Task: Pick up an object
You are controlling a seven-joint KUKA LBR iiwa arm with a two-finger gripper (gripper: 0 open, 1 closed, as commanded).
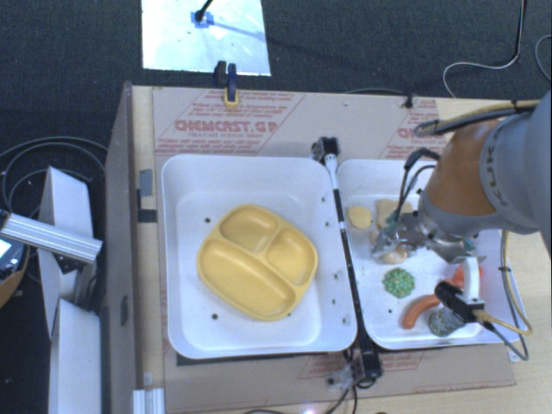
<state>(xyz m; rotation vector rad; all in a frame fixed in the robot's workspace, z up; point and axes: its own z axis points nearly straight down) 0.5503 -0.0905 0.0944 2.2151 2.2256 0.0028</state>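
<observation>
- Left bin (185,231): holding a yellow divided tray (257,261), lying flat near the middle.
- Right bin (366,317): holding several small items.
- Arm (492,175): reaching in from the right, hanging over the right bin.
- Gripper (390,241): pointing down at the bin's left-centre; finger state impossible to tell.
- Pale object (395,255): lying directly under the gripper tip, not visibly clamped.
- Orange sausage-shaped piece (419,310): resting near the front wall.
- Green round piece (398,282): lying just in front of the gripper.
- Pale yellow piece (359,218): sitting near the left wall.
</observation>
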